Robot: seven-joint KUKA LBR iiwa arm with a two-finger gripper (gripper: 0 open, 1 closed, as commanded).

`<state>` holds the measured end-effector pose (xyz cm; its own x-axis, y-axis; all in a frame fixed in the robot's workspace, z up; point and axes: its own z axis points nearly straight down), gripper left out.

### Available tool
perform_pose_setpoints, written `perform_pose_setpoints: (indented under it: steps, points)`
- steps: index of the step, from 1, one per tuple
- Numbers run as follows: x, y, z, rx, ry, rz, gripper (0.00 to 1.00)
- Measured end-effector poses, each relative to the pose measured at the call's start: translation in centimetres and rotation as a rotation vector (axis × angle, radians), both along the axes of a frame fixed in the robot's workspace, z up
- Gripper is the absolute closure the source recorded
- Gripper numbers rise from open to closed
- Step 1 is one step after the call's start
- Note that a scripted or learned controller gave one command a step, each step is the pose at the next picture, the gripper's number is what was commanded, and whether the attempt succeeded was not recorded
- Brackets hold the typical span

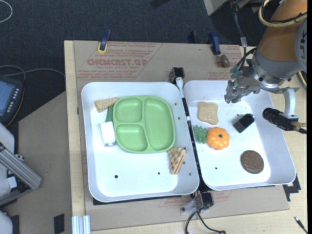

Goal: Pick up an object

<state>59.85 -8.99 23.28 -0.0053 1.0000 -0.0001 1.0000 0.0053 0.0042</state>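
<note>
My gripper (234,94) hangs over the far part of the right bin (280,172), near its far wall. I cannot tell from this view how it is set, and I see no thing in it. My arm (280,38) comes in from the right, grey with an orange part above the wrist.

In the right bin lie five things. A pale slice of bread (208,112) is to the left of my gripper and a little nearer, apart from it. A black block (243,123) lies tilted, nearer than my gripper and slightly to the right. An orange pumpkin (218,138) sits in the middle of the bin, and a small green leafy piece (200,133) is touching it on its left side. A round brown cookie (252,161) lies near the front right, well apart from the others.

In the left bin (97,174) a green plate (144,123) with three compartments lies in the middle. A white block (107,133) is just beside its left edge. A triangular cracker (105,104) lies at the far left corner of the plate, and a grilled sandwich piece (176,160) at its near right corner.

Both bins stand side by side on the brown counter (141,62).
</note>
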Motion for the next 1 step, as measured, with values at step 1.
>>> perform_pose_setpoints:
  steps: [1]
  points:
    - [2.74,5.47,-0.76,0.001,0.000,0.001,1.00]
